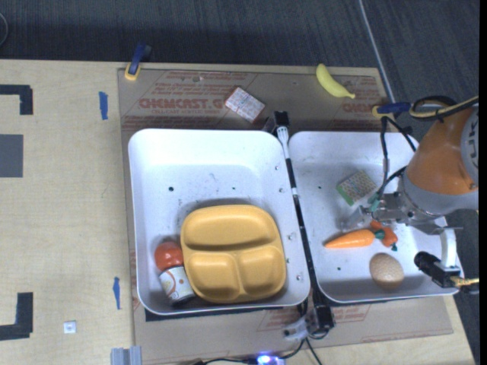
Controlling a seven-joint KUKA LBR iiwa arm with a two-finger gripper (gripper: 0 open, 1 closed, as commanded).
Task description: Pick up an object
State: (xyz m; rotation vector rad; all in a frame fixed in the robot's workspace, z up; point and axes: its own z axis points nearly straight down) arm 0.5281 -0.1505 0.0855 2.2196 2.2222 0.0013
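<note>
My tool (378,220) sits over the carrot (351,239) in the right bin (327,147) (finger state I can't tell); it may nudge the carrot toward the egg (386,268) and miss.

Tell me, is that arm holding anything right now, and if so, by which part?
It cannot be told. The gripper is down in the right bin at the leafy end of the toy carrot, but the arm hides any grip.

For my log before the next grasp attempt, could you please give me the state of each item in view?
Carrot: lying flat, right bin, at the hand.
Egg: resting, right bin.
Tray: face up, left bin.
Can: tipped, beside tray.
Banana: lying outside the bins.
Hand: low over carrot.
</note>
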